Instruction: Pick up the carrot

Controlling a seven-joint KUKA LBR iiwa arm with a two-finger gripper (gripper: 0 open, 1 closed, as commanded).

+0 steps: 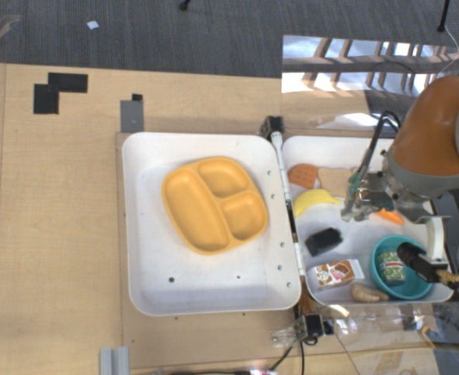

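here the hand (pixel 360 207) hangs beside the carrot (pixel 391 217), grip state hard to tell; crowding by the lemon (pixel 315 202) risks a miss.

I have one fixed camera above the bench (pixel 50 233), looking down at a slant from fairly far back. Both white bins fit in frame, with dark floor (pixel 136 22) across the top. The gripper (pixel 360 203) sits right of centre, over the right bin (pixel 346 151); the left bin (pixel 147 287) lies to its left. The arm (pixel 436 131) enters from the right edge.
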